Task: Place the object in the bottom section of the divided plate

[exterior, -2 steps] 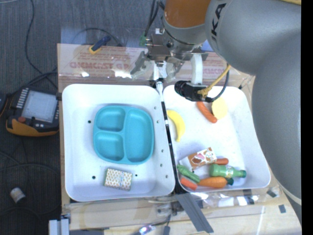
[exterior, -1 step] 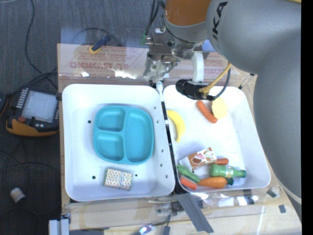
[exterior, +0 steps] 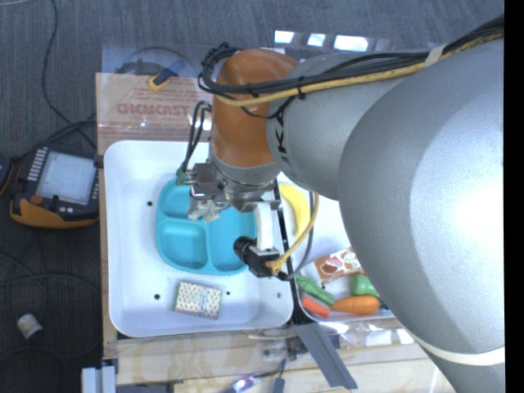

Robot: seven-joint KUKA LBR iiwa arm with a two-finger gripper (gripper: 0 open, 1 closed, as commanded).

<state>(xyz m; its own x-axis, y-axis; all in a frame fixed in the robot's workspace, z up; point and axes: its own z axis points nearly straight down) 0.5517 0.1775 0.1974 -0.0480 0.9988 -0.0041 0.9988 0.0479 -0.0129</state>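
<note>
A light blue divided plate point(exterior: 182, 234) lies in the middle of the left white bin point(exterior: 131, 244). The arm hides its right part. A small flat block with a coloured dot pattern point(exterior: 197, 299) lies on the bin floor just below the plate, apart from it. My gripper point(exterior: 205, 205) hangs over the plate's upper middle, under the orange wrist band point(exterior: 246, 113). From this angle I see nothing held in it.
The right bin point(exterior: 327, 244) holds a yellow banana point(exterior: 300, 211), a snack packet point(exterior: 339, 264), green vegetables point(exterior: 314, 288) and an orange carrot point(exterior: 356, 305). The big grey arm covers most of that side. A cardboard box point(exterior: 151, 113) lies behind the left bin.
</note>
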